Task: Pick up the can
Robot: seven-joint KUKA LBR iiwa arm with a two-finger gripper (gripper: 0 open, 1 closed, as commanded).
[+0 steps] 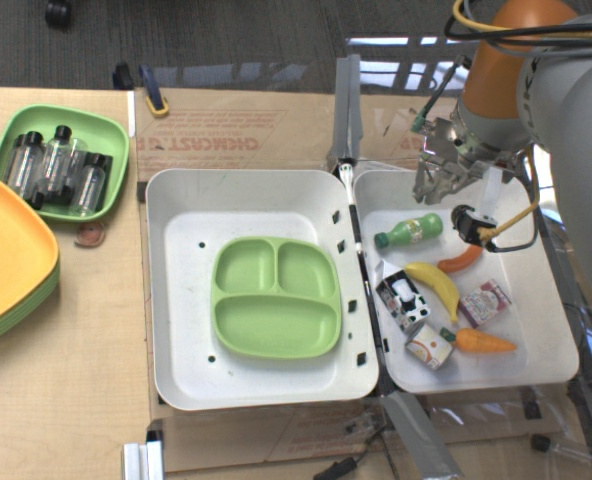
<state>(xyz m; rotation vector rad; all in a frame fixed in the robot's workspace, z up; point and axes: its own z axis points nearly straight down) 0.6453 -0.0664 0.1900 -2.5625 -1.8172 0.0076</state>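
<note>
The can [404, 300], black and white, lies on its side in the right bin [536, 368], near that bin's left wall and touching the banana [438, 285]. My gripper [438, 186] hangs over the far end of the right bin, above and slightly right of the green bottle [409, 231]. It is well away from the can, which lies farther toward the front. Nothing is visibly held in the gripper.
A red chili [461, 259], a pink packet [484, 303], a carrot [484, 343] and a small white carton [429, 348] crowd the right bin around the can. The left bin [176, 368] holds a green divided plate [276, 298]. A black cable loop [471, 223] hangs by the gripper.
</note>
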